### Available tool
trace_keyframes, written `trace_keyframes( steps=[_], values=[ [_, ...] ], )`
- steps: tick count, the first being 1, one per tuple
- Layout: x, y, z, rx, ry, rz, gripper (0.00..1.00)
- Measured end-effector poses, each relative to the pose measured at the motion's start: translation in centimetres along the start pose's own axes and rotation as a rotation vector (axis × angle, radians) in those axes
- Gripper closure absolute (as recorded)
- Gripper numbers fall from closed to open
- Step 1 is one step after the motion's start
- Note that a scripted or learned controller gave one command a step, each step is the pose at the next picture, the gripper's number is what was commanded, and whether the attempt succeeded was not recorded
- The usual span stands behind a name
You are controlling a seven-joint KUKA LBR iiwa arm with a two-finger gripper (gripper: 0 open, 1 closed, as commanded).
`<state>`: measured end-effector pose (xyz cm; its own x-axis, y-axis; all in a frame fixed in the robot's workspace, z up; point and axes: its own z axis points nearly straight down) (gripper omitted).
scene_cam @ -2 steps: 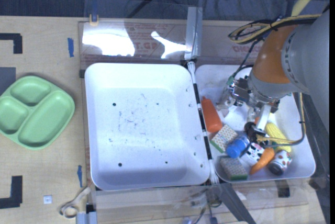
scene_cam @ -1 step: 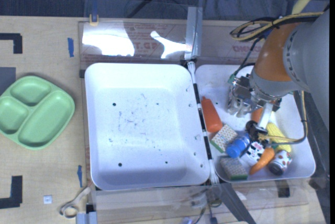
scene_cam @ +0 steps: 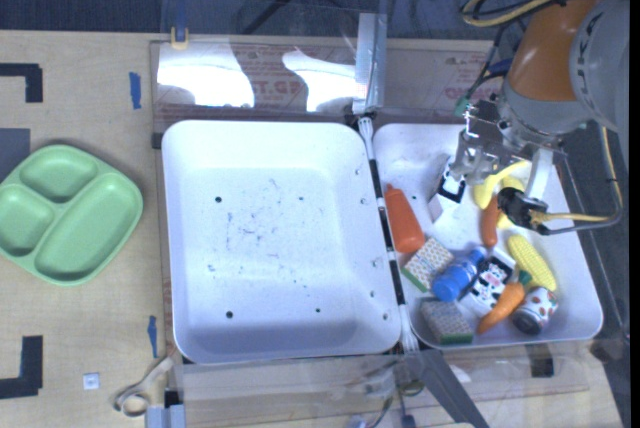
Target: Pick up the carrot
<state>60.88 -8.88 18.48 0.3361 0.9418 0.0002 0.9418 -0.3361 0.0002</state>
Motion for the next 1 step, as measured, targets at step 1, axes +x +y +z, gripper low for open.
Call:
trace_keyframes(
  steps=[1],
  values=[
    [-1.65, -7.55, -1.77, 0.003, 0.001, -0.189, 1.0]
  ],
)
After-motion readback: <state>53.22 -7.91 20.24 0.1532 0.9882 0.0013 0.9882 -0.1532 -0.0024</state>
